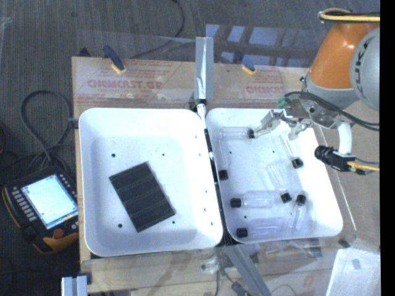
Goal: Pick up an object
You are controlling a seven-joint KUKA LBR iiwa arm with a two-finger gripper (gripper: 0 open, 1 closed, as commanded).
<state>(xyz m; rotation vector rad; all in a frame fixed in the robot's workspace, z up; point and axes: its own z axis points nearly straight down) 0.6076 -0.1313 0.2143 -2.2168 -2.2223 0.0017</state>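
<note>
The gripper [281, 123] hangs over the far end of the right bin [330, 224], its two fingers spread apart with nothing between them; one fingertip sits close to the black cap of a clear bottle [237, 134] lying near the bin's far wall, its long axis running roughly left to right with the cap toward the right. Several more clear plastic bottles with black caps lie scattered in this bin, hard to outline against the white; one [256, 199] near the middle lies with its cap to the left, and another [297, 211] near the right wall lies with its cap away from the camera. The left bin [92, 140] holds a flat, dark, ribbed rectangular pad [141, 196], its long axis running diagonally from upper left to lower right. Both bins are shallow, smooth white trays with rounded corners, sitting side by side on a brownish surface [154, 82] printed with faded red lettering. A handheld control pendant [43, 205] with a lit screen lies on the grey carpeted floor at the left, its black cable looping nearby.
</note>
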